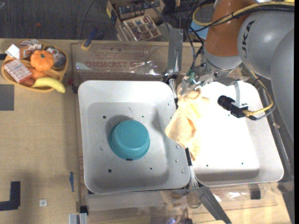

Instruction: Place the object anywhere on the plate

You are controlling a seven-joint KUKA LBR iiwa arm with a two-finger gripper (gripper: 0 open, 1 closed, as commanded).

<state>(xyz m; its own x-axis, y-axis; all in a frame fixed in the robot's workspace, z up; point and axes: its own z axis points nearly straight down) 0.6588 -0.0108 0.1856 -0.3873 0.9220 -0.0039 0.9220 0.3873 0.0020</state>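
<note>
A round teal plate (130, 139) lies in the middle of the left white bin (93, 101). A pale yellow cloth (183, 123) hangs crumpled over the seam between the two bins, with its lower end near the left edge of the right bin (243, 148). My gripper (193, 87) is right above the cloth's top and is shut on its upper corner, so the cloth dangles from it. The cloth is to the right of the plate and does not touch it.
A basket (9, 73) with an orange, a banana and small packets stands on the bench at the far left. A clear plastic-wrapped box (121, 62) lies behind the left bin. Boxes and cables crowd the back.
</note>
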